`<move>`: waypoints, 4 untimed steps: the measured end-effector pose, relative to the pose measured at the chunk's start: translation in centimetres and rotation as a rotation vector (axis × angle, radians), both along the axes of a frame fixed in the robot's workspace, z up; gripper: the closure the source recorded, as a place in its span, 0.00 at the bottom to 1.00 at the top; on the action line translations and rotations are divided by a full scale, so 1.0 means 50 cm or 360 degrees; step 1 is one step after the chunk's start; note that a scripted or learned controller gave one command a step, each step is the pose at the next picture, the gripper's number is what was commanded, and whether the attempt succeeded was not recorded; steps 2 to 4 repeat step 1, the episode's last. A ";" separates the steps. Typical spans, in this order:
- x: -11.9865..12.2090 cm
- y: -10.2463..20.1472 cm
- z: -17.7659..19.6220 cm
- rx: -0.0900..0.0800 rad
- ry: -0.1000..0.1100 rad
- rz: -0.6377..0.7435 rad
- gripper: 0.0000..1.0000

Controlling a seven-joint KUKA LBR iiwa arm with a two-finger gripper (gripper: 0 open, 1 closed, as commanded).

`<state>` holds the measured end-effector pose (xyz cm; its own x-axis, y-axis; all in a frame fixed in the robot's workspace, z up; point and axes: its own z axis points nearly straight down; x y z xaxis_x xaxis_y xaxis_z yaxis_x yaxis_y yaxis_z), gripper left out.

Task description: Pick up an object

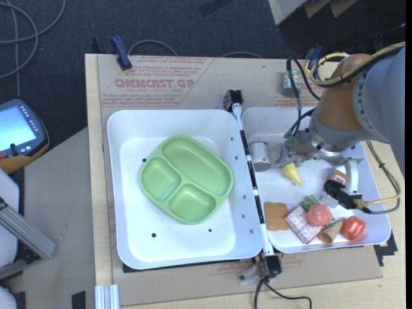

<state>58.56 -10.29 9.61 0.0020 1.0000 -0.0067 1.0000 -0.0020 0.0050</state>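
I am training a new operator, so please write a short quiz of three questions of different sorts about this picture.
1. True or false: the green tray lies in the left bin.
2. Which thing lies nearest the gripper? A) red tomato B) yellow banana C) brown cracker
3. Fill in: the metal can lies in the ___ bin.

Key: 1 true. 2 B, the yellow banana. 3 right, against the right bin wall nearest the divider.

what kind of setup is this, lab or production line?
Likely a robotics lab test bench: two shallow white bins on a cardboard-topped bench, a green divided plastic tray and toy food like a small red tomato, plus loose cables on dark carpet.
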 end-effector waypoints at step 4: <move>0.012 0.098 0.190 0.0012 -0.0010 0.0014 1.00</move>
